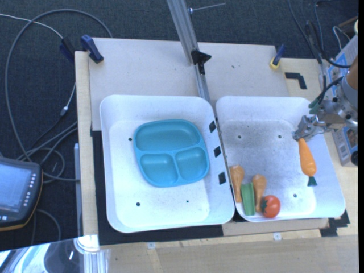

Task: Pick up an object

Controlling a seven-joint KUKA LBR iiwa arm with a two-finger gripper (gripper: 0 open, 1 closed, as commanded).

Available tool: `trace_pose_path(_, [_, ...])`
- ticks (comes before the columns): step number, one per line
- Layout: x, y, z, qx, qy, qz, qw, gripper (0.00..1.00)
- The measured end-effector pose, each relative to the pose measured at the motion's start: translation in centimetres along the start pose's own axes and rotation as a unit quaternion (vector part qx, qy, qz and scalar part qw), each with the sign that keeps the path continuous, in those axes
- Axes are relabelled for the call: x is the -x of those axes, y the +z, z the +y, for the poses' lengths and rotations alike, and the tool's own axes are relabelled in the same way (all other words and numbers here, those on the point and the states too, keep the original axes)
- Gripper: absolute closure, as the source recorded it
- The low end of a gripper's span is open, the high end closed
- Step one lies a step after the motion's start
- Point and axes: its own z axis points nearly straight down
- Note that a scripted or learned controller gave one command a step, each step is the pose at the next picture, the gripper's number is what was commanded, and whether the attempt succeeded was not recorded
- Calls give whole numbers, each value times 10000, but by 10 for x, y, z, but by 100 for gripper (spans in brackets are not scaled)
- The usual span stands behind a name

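Two shallow white bins sit side by side on a pale bench, the left bin (114, 118) and the right bin (267, 110) touching along their inner edges, where small black clips mark the seam. In the left bin lies a blue plate (170, 152) with three compartments, set a little toward the upper middle of the bin and turned at a slight angle. The right bin holds the small things. A carrot (307, 159), orange with a dark green stub at its lower end, lies near the right wall, pointing up and down in the view. Along the lower edge of that bin, close together, are a small orange piece (236, 181), a green stick (247, 194) just beside it, another orange piece (259, 187) next to that, and a red tomato (271, 206) touching or nearly touching the last one. The arm comes in from the right, and its gripper (303, 131) hangs over the upper right part of the right bin, just above the top end of the carrot. Whether it is open or closed cannot be told from this angle, and no object can be seen held in it. A grey pole (181, 16) slants down from the top toward the seam between the bins.
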Motion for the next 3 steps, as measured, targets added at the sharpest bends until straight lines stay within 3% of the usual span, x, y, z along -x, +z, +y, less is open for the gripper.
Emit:
trace_pose_path(2, [-103,25,24,-58,-19,25,10000,100])
trace_pose_path(3, [-151,33,20,-57,-14,22,10000,100])
